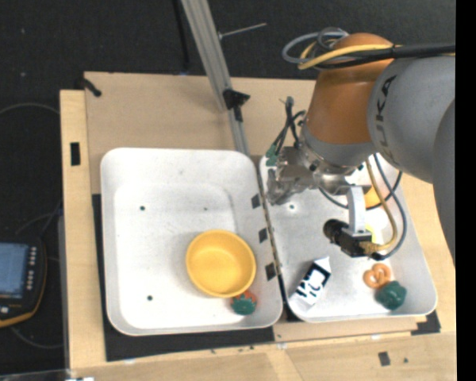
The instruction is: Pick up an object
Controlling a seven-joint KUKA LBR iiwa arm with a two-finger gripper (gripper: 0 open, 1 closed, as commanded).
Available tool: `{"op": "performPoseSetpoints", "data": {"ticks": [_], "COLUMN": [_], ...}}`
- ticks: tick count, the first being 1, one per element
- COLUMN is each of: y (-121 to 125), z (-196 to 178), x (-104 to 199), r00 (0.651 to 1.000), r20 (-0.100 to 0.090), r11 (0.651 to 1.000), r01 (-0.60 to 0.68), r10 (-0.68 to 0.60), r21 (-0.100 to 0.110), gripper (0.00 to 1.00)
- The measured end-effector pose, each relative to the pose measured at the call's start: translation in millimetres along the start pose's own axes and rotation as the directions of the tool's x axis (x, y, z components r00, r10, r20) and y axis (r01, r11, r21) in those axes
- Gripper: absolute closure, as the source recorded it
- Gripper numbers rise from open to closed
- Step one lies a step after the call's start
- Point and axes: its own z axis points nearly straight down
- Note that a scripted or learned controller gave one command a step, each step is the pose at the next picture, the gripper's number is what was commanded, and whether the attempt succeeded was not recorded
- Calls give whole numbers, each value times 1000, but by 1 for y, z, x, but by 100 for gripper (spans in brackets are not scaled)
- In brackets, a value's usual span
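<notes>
My gripper (282,186) hangs low over the left side of the right bin (416,292), close to the wall shared by the two bins. Nothing shows beneath it but bare bin floor. A white and black box (312,281) lies at the front of that bin. An orange ring (376,275) and a dark green lump (393,295) sit together at the front right. A bit of a yellow object (372,198) peeks out from behind the arm. In the left bin (143,189) a yellow bowl (220,263) stands upright, with a small green and red object (243,302) at its front right.
A slanted metal bar (214,62) crosses the bench behind the bins. The big orange and grey wrist (357,101) covers the back of the right bin. Cables and a black fitting (343,237) hang from the wrist over the bin's middle. A hand-held pendant (8,280) lies off the bench at left.
</notes>
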Motion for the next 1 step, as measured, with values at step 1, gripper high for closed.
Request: {"op": "performPoseSetpoints", "data": {"ticks": [1], "y": [-3], "z": [-4], "x": [49], "r00": [1000], "r20": [-1], "r11": [1000], "r01": [1], "r10": [-1], "r21": [-2], "gripper": [100]}}
